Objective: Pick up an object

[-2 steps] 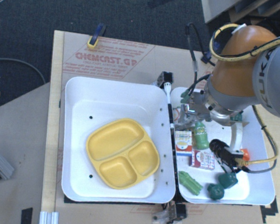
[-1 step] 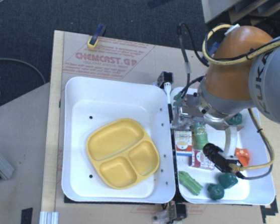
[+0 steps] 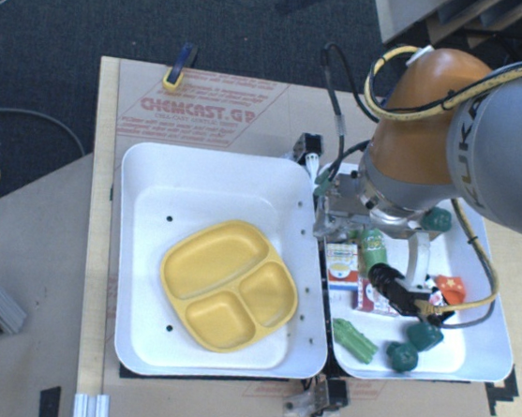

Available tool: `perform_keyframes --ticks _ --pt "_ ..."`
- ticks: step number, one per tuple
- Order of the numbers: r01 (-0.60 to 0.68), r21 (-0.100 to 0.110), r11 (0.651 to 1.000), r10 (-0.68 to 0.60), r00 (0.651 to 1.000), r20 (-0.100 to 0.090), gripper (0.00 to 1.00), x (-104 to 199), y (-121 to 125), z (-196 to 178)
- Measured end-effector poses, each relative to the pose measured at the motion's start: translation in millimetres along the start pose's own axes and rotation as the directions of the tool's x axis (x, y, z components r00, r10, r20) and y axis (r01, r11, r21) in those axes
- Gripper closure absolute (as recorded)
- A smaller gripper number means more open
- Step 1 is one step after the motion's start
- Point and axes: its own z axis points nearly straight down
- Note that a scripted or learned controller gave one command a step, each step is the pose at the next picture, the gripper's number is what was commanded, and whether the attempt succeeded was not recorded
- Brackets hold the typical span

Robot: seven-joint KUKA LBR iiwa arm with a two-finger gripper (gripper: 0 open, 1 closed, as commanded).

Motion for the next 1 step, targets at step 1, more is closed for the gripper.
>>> perform_keyframes --ticks 1 --pt "-0.001 -0.001 1.0 0.001 1.0 0.0 1.0 -7.6 1.3 0.7"
